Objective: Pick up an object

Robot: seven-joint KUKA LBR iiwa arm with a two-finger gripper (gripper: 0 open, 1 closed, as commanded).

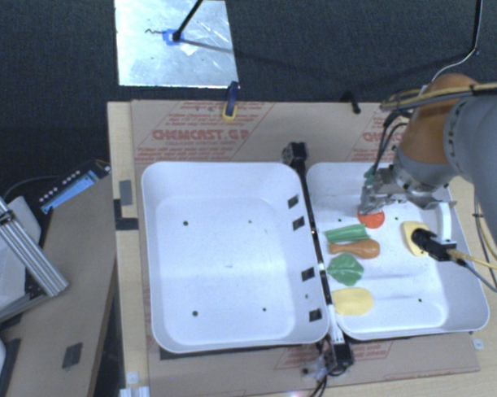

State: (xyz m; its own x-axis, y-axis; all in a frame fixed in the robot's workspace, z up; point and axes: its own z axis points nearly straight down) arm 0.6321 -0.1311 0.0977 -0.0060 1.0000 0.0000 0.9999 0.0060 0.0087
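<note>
Reach step, by my read: gripper (372, 204) low in right bin (415, 310), near its far edge, directly over red piece (373, 219). Grip state: cannot tell. Next needs a clean close on red piece, then straight lift. Green strip (345, 232) and orange piece (356, 248) crowd just beside; yellow piece (352, 301) toward near edge
</note>
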